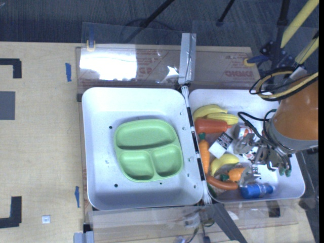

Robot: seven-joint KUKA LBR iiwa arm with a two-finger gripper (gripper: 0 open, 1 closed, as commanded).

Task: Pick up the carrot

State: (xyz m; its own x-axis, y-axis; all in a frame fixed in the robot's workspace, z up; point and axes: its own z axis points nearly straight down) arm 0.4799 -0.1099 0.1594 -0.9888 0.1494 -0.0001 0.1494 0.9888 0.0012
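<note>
Tool hovers low in right bin; open or closed, cannot tell. Carrot lies to its left (long axis near-far), beside the divider.

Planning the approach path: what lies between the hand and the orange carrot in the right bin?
In the camera view, a yellow banana-like piece and a white card lie between the hand and the long orange carrot at the bin's left wall.

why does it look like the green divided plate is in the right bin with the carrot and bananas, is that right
Not quite. The camera view shows the green divided plate alone in the left bin. The carrot and bananas do lie in the right bin, where the hand is.
</note>
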